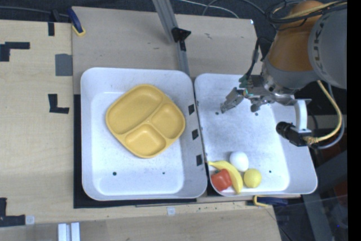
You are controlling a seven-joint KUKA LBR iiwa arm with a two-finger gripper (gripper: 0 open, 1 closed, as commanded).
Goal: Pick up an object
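In the right bin (256, 138), near its front edge, lie a white ball (239, 161), a yellow banana (228, 170), a red piece (221, 179) and a small yellow fruit (252, 178), all close together. My gripper (241, 104) hangs over the back part of the right bin, well behind those objects. Its two fingers stand spread apart with nothing between them.
The left bin (93, 121) holds a yellow divided plate (145, 120). A grey metal pole (163, 3) slants in from the top, ending near the divider between the bins. The arm's grey body and orange band (296, 36) overhang the right bin's far right corner.
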